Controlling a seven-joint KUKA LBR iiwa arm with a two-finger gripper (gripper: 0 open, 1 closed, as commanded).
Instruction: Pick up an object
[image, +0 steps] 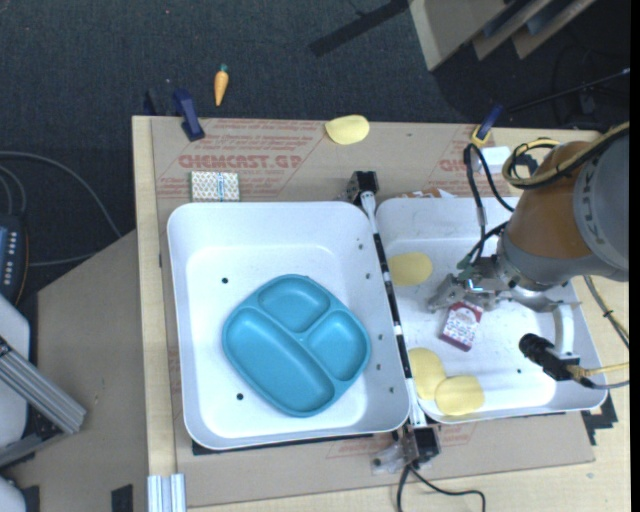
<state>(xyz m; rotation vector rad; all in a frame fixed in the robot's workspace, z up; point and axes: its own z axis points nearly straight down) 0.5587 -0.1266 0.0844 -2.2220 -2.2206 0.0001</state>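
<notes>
from above and at a slant we look down on a bench topped with a brown board printed in red letters; along the far edge we can read "chemcast gp", the rest too faint to make out. around it lies dark carpeted floor, with grey cables at the left and some pale furniture in the far right corner. on the floor behind the bench sits a small orange carrot-shaped toy. on the board itself we see a blue clamp, a yellow oval piece and a small patterned packet.

the left bin holds a blue divided plate. the right bin holds a yellow disc near its left wall, two more yellow pieces touching each other at the near left corner, and a small red-and-white packet in the middle; its print is too small for us to read.

the arm comes in from the right, orange band above the wrist, and the gripper hangs low over the right bin just above the packet. we cannot tell how its jaws stand.
</notes>
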